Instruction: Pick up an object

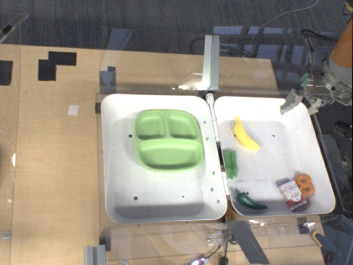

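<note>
Overhead slanted view of a wooden bench (49,148) w/ two shallow white bins side by side at centre frame. The left bin (118,203) holds a green divided plate (168,138), three compartments, lying flat in the bin's upper middle. The right bin (276,148) holds several small items: a yellow banana (245,135) in its upper left area, tilted top-left to bottom-right; a green rectangular piece (230,163) just beside the bin's left wall, below the banana; a dark green pepper (251,200) near the bottom left corner; a small red & white packet (293,195) at lower right, touching or nearly touching an orange pretzel-like ring (305,184) just to its right. The robot arm (342,65) enters at the frame's upper right, orange band visible at the edge. Its gripper (300,99) sits over the right bin's upper right corner, well apart from all the items. Nothing is seen between its tips; open vs closed can't be told from this angle.
</note>
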You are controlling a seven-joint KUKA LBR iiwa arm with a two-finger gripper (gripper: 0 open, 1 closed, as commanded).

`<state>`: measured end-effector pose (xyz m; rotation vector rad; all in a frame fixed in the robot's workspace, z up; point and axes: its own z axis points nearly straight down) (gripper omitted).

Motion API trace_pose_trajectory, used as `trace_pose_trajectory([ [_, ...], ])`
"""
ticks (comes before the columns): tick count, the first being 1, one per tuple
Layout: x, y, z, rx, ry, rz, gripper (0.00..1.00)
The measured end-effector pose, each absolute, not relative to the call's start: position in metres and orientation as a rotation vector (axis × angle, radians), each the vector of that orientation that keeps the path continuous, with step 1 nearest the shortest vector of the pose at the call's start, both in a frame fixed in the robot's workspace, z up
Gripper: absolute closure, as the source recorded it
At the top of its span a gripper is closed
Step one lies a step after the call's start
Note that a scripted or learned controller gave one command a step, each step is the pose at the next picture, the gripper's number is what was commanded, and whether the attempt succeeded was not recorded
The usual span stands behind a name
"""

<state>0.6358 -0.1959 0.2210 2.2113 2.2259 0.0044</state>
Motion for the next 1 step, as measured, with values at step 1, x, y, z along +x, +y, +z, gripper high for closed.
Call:
trace_pose_trajectory([
  [1, 0.6692, -0.1333, 0.103, 2.065, 2.362, 0.004, 0.0],
])
